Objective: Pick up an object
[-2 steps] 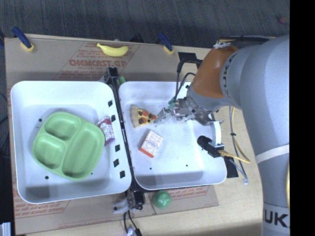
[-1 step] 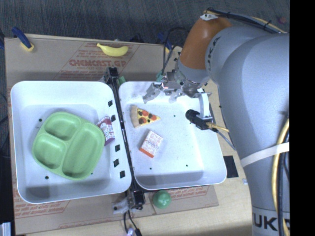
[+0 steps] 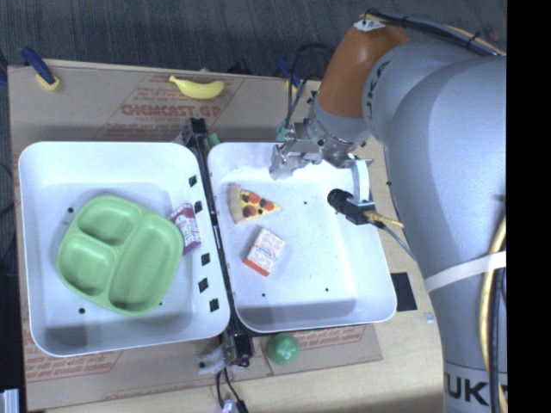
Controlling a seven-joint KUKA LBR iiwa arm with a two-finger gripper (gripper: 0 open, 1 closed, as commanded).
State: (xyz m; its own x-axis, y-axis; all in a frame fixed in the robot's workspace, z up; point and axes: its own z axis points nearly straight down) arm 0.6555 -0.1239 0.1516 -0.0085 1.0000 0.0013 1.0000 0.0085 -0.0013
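Where the hand (image 3: pixel 284 163) hovers — triangular pizza slice (image 3: pixel 250 203), red-topped.

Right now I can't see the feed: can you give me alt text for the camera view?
The grey arm reaches in from the right, its gripper over the far edge of the right bin, holding nothing visible. That bin holds a pizza slice and a small carton; the left bin holds a green divided plate and a packet.

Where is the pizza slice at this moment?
The pizza slice lies in the right bin, near its upper left corner, just above the small white and red packet and to the lower left of the end effector.
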